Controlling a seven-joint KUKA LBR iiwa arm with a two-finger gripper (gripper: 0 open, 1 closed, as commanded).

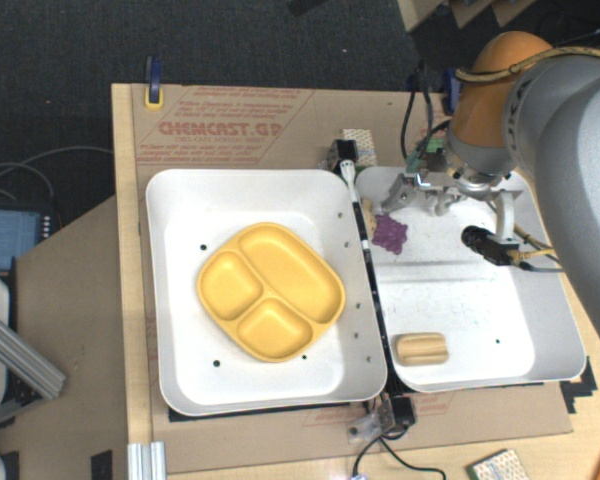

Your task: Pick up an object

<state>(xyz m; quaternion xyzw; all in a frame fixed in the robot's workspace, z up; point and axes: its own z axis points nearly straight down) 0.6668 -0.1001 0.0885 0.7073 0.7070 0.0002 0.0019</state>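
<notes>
Purple object (389, 234) lies at the left edge of the right bin (480, 298), toward its far corner. Gripper (427, 190) hangs just beside it over the bin's far edge; how wide it stands, I cannot tell. Tan block (421, 348) sits near the near edge. Yellow tray (269, 290) fills the left bin (180, 268).

Grey rounded arm (570, 118) with 1 orange band (495, 78); thin black cables run to the silver metal wrist (460, 183).
</notes>
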